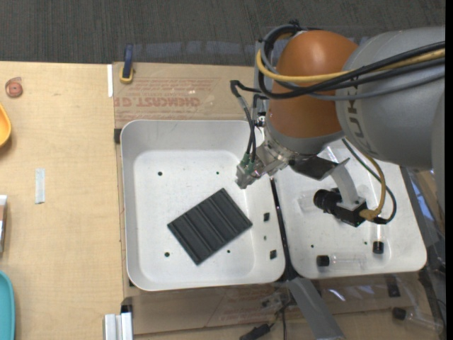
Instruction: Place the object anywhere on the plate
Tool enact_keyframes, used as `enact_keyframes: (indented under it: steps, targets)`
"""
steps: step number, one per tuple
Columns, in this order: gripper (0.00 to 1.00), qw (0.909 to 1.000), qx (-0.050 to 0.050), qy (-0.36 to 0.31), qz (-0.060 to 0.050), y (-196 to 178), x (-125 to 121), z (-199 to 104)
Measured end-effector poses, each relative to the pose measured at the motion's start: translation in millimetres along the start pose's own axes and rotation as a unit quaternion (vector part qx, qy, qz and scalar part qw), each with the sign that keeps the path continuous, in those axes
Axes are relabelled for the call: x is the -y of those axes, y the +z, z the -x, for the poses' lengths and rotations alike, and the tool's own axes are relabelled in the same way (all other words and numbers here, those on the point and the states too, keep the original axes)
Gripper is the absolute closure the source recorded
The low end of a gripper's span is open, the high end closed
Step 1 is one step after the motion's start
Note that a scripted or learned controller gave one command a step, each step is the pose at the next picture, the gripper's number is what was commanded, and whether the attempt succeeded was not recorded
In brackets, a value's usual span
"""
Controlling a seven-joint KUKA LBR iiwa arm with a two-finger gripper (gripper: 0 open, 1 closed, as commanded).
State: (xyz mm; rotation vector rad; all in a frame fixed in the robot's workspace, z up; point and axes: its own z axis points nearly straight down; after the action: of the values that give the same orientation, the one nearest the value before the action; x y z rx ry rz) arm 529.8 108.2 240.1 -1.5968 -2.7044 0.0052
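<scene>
My orange wrist band (pixel 311 83) looms closest. Below it my gripper (pixel 248 172) hangs over the left bin (pixel 141 190), fingers possibly shut, too blurred to tell. The dark ribbed plate (pixel 210 225) lies flat just below-left, ready for a drop.

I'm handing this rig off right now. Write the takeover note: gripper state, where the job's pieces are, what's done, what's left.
Gripper: hangs over the left white bin near its right wall, above the upper corner of the dark grey ribbed rectangular plate; nothing visible between its fingers, and open or shut cannot be judged from here.
Plate: lies flat and turned at an angle in the left bin, nothing on it.
Right white bin: small clear and black items.
Done: no placement.
Left: get an object onto the plate.
</scene>
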Motion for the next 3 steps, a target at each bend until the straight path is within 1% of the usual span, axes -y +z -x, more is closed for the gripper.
enact_keyframes:
  steps: [1,2,3]
  targets:
    - [1.0,0.9891,-0.001,-0.147,0.0,40,24,-13]
    - [1.0,0.9838,0.0,-0.179,0.002,-51,21,-66]
    - [1.0,0.9542,0.0,-0.299,0.0,47,7,-44]
